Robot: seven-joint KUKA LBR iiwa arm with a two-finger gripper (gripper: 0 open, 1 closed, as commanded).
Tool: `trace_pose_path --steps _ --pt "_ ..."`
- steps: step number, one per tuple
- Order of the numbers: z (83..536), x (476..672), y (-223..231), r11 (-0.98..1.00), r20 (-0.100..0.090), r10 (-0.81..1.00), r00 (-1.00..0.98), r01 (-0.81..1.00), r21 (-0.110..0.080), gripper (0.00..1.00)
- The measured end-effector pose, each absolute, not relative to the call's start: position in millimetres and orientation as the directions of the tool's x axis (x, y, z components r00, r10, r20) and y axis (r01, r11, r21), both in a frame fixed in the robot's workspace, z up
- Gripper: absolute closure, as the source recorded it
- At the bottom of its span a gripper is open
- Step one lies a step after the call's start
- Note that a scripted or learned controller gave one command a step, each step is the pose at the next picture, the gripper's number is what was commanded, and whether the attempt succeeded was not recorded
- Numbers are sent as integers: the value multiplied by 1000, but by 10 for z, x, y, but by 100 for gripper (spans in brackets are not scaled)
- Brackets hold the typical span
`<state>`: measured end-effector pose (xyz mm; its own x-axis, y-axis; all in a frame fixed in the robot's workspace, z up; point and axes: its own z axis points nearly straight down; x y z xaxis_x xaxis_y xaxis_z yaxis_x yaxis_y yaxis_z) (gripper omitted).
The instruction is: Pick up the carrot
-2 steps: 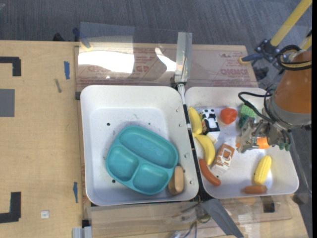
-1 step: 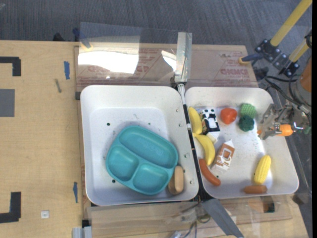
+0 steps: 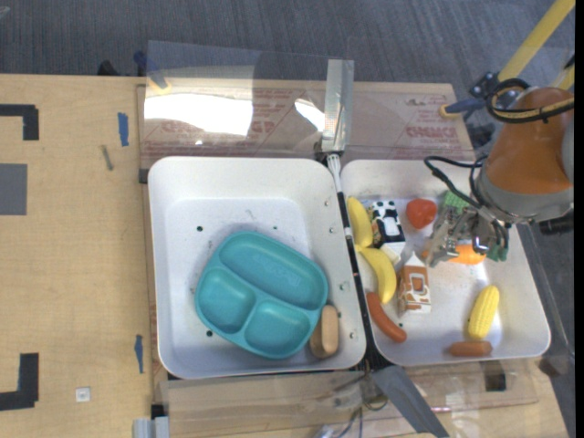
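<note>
While I hang over the right bin (image 3: 538, 322), my gripper (image 3: 461, 240) sits low beside the carrot (image 3: 471, 253), an orange bit just by my fingers; whether they are parted or pressed together I cannot tell. Corn (image 3: 484, 310) lies nearer the front, a tomato (image 3: 421, 213) behind, bananas (image 3: 376, 258) toward the divider. A teal tray (image 3: 260, 290) rests in the left bin (image 3: 182, 190).

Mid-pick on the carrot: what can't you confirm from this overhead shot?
- Carrot: an orange bit shows beside the gripper; the gripper hardware covers the rest, so grasp and contact are unclear.
- Finger state: blurred, cluttered with cables.
- Small carton: label too small to read.
- Black-and-white item: too small to identify.
</note>
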<state>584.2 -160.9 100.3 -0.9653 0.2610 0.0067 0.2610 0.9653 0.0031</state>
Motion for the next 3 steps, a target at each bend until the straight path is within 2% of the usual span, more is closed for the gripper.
trace_pose_path --steps 1,2,3 --pt "882 5768 -2240 991 -9 136 -991 136 0 100" --pt "1656 6007 -1978 995 -18 104 -994 104 -2 100" --pt "1985 6146 -1978 997 -13 78 -997 78 -2 100"
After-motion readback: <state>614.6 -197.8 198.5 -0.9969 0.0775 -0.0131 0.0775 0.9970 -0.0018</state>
